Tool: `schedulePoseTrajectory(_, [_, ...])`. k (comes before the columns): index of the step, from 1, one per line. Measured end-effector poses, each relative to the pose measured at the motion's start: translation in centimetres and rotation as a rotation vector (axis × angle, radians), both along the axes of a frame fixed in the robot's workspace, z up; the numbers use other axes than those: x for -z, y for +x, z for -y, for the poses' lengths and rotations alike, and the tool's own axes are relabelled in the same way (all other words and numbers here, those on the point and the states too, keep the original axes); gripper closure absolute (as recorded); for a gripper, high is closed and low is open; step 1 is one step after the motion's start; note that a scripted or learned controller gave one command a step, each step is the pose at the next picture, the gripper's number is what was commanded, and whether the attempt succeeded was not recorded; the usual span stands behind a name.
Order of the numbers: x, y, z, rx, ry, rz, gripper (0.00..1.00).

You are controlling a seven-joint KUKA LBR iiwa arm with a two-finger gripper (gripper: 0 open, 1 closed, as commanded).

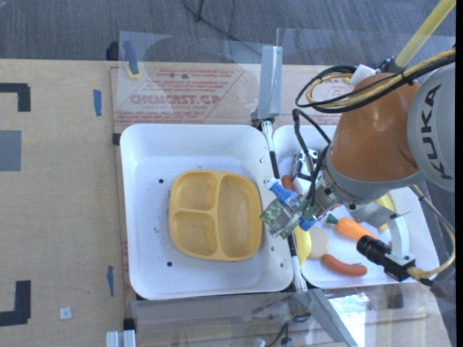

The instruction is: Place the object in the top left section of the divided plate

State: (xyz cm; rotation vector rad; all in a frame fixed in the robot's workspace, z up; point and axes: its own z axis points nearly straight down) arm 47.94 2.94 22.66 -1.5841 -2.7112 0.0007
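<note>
Grey carpet runs along the top of the view, with a dark cable looping across it at about 12 o'clock. Below it lies the bench (58,215), pale wood-grained board marked with short strips of blue tape and black corner marks along its left side. A clear sheet (181,92) printed in red lettering lies behind the bins — the words are too blurred to read with confidence.

Two shallow white bins sit side by side. The left bin (145,266) carries the divided plate (215,214), yellow, with three sections, lying roughly at the bin's centre. Its top left section holds nothing.

The right bin (405,266) holds toy foods: an orange carrot (352,228) at about 3 o'clock from the plate, a reddish sausage (344,266) nearer 4 o'clock, and a pale yellow piece (313,244) just beside the rim between the bins.

The arm (376,136) comes in from 3 o'clock; part of the word "KUKA" reads on its grey casing. The gripper (289,212) hangs over the shared rim of the bins, at the plate's right edge. Whether its fingers are spread or closed cannot be told, nor whether they hold anything.
</note>
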Motion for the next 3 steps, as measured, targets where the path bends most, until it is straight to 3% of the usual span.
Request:
schedulePoseTrajectory(1, [-15.6,0.1,3.6,-0.034,-0.001,0.004,1.0])
schedulePoseTrajectory(2, [-11.1,0.0,-4.3,-0.126,0.0,0.002,1.0])
schedulePoseTrajectory(3, [-6.8,4.1,-3.8,-0.156,0.0,0.002,1.0])
